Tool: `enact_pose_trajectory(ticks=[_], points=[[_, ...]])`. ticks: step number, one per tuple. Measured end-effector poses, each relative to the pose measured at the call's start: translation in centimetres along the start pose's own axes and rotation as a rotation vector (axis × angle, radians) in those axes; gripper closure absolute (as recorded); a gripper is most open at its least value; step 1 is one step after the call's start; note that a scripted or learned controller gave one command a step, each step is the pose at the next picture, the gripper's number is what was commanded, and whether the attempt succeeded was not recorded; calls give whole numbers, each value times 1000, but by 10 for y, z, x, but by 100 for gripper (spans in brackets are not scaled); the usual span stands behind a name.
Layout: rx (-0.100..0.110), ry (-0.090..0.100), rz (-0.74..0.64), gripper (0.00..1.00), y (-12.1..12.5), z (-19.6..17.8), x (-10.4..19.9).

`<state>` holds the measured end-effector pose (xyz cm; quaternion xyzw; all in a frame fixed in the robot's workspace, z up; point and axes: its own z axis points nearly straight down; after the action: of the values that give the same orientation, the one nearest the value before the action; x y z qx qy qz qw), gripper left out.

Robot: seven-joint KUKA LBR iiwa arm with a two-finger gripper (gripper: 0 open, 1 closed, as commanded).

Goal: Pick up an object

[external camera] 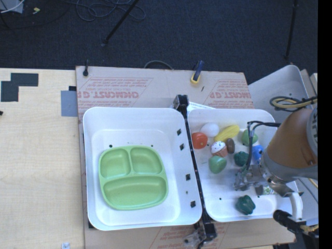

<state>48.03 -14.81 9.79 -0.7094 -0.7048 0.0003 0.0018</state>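
Dark green object [245, 205] low in right bin [218, 211], gripper [248, 179] just above it

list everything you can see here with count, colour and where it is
bins: 2, white, side by side on the bench
divided plate: 1, light green, in the left bin
red ball: 1, right bin, by the divider
white ball: 1, right bin, far side
yellow piece: 1, right bin, far side
dark green lump: 1, right bin, near edge
green piece: 1, right bin, middle
blue piece: 1, beside the gripper
clamp: 1, blue and yellow, on the cardboard's far edge
arm: 1, grey with orange band, from the right
gripper: 1, low over the right bin
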Motion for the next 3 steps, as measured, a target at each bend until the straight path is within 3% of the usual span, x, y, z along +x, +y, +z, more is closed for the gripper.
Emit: enact_pose_trajectory(ticks=[2, 3], points=[[-4, -2, -7, 100, 16, -101, -3], [-4, -2, -7, 100, 16, -131, -4]])
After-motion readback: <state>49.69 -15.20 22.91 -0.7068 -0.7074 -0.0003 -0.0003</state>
